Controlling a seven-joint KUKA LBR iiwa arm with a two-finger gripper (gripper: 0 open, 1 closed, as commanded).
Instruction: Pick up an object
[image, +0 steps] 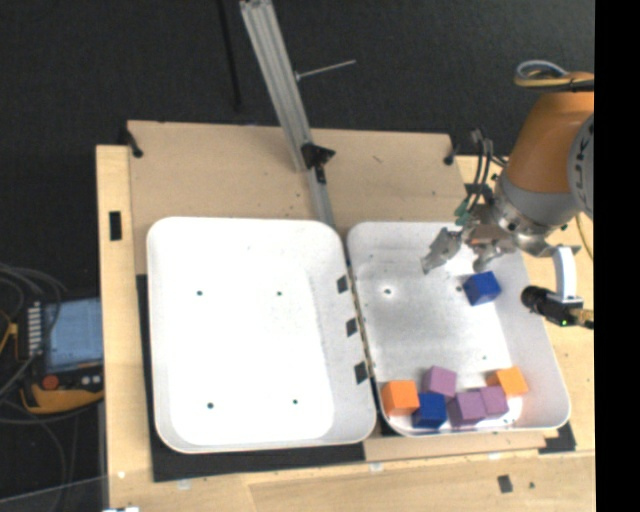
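Note:
My gripper (462, 258) hangs over the upper right part of the right bin (420, 330), open, with one grey finger (437, 251) splayed to the left. A blue cube (482, 288) lies on the bin floor just below the other finger, beside the gripper rather than between the fingers. Along the bin's front edge is a cluster of cubes: an orange one (402, 395), a darker blue one (431, 410), three purple ones (468, 407) and a second orange one (511, 380).
The left bin (245, 330) sits beside the right one, joined by black clips along the shared rim. A slanted metal rail (285, 90) runs from the top down to the bins' back edge. The arm's orange band (552, 140) is at the right.

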